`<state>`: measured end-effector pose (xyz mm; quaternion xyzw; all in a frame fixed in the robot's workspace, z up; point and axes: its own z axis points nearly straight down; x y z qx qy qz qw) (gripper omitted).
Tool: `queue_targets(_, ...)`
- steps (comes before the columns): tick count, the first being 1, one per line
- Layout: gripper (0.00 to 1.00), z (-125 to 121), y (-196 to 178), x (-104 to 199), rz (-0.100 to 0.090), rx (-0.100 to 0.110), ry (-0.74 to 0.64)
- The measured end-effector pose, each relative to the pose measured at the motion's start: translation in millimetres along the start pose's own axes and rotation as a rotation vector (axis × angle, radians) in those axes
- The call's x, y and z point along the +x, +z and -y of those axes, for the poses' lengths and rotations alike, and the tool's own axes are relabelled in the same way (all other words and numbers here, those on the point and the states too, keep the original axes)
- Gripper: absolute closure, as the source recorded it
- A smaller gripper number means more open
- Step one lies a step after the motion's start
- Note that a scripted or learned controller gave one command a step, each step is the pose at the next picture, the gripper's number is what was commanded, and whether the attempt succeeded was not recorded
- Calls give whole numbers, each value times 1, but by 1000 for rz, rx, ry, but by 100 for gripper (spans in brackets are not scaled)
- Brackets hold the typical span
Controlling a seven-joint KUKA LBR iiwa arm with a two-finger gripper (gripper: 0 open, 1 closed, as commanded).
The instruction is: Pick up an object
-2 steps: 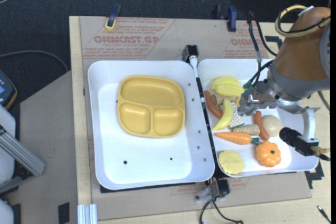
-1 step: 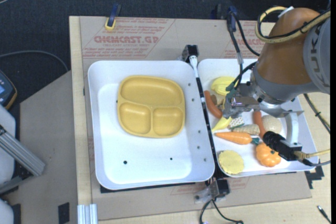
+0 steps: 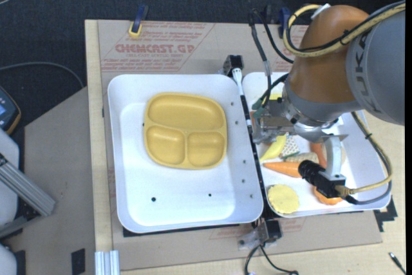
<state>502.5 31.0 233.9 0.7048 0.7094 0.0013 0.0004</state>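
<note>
The right bin (image 3: pixel 370 167) holds several toy foods: an orange carrot (image 3: pixel 281 168), a round yellow piece (image 3: pixel 283 198), a yellow wedge (image 3: pixel 273 149) and an orange piece (image 3: pixel 329 198) at the near edge. The arm's orange band and grey wrist (image 3: pixel 322 67) hang over this bin and hide its middle. My gripper (image 3: pixel 270 129) reaches down at the bin's left side, just above the yellow wedge and carrot. Nothing shows between its fingers.
The left bin (image 3: pixel 129 183) holds a yellow three-part plate (image 3: pixel 185 129). A black divider with clips (image 3: pixel 248 138) runs between the bins. Cables (image 3: pixel 360 193) trail across the right bin's near edge. A cardboard sheet (image 3: pixel 161 42) lies under both bins.
</note>
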Motion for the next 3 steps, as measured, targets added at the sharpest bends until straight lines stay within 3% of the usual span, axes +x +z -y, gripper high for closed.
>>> queue_targets(1, 100, 9, 13, 44, 0, 7, 2)
queue_targets(3, 100, -7, 14, 32, 2, 0, 5)
